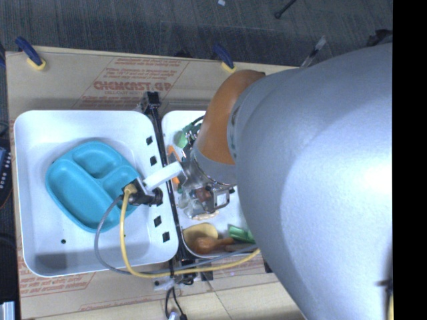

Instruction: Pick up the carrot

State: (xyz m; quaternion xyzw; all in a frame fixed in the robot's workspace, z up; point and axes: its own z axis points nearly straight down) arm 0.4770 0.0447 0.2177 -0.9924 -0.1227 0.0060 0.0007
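Note:
The grey arm with its orange band [223,119] reaches down into the right bin [175,122] and covers most of it. My gripper [200,195] hangs low over the middle of that bin, its tip lost among metal parts. A small orange piece [172,152] with a green bit [180,139] above it lies at the bin's left wall, just left of the gripper; it looks like the carrot, mostly hidden by the arm. I see nothing held in the gripper.
A blue divided plate [93,182] lies in the left bin [40,245]. A yellowish-brown item [203,237] and a green item [239,233] sit at the right bin's front. A yellow cable [123,239] and a grey cable [99,235] loop over the left bin.

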